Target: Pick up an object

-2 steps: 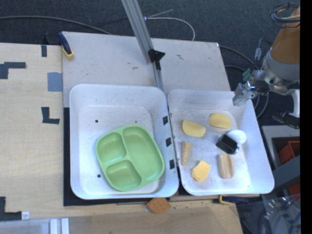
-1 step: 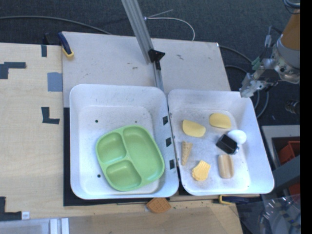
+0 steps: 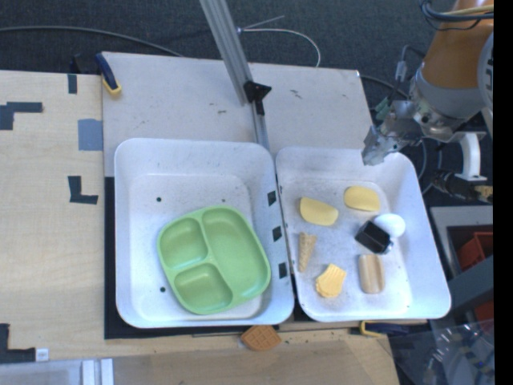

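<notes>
- Your gripper [image 3: 377, 154] sits over the far right corner of the right bin [image 3: 429, 283], right around the rim. Honestly can't tell from this angle whether the claw is apart or together, it's too small and dark, and you can't see anything clamped in it.
- The arm [image 3: 453, 62] comes in from the right, orange band up by the far right corner of the view.
- All the pickable stuff is in the right bin: a yellow piece [image 3: 319, 211] on the left side and another yellow piece [image 3: 362, 198] to its right, closer to the gripper but still apart from it.
- A black block [image 3: 373, 237] lies touching a white round thing [image 3: 392, 224], about mid-bin on the right.
- Nearer to you there's a little cone [image 3: 307, 249], a jagged yellow-orange chunk [image 3: 330, 281] and a tan roll [image 3: 370, 273] beside it.
- Left bin [image 3: 136, 215] holds a green divided plate [image 3: 212, 257], three compartments, lying flat.
- One stray orange cookie-looking thing [image 3: 260, 338] is outside the bins on the near edge of the bench.
</notes>
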{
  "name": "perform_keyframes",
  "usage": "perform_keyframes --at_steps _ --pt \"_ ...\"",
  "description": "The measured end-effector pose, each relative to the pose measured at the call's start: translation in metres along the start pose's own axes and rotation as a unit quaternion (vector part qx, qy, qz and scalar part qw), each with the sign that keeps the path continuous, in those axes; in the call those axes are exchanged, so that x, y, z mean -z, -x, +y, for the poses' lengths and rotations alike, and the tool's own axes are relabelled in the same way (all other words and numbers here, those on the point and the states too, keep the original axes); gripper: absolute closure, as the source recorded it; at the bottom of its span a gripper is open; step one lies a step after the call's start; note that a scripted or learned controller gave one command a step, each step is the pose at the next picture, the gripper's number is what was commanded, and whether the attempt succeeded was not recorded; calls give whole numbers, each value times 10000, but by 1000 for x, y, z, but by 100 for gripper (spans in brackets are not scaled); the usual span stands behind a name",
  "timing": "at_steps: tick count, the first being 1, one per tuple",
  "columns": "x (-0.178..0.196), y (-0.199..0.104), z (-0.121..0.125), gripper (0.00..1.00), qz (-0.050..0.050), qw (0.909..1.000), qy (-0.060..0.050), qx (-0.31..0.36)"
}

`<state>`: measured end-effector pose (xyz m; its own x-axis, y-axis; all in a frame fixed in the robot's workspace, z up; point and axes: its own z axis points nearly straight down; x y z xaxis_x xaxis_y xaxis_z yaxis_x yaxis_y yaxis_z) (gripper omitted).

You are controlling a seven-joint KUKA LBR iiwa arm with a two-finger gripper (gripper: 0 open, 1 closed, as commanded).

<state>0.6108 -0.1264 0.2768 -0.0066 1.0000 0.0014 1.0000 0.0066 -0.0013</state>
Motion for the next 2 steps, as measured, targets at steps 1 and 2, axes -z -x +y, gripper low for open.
perform_keyframes --at_steps 1,2 --pt "0 -54 -3 100 2 10000 -2 1" --pt "-17 -104 7 100 -1 10000 -11 -3"
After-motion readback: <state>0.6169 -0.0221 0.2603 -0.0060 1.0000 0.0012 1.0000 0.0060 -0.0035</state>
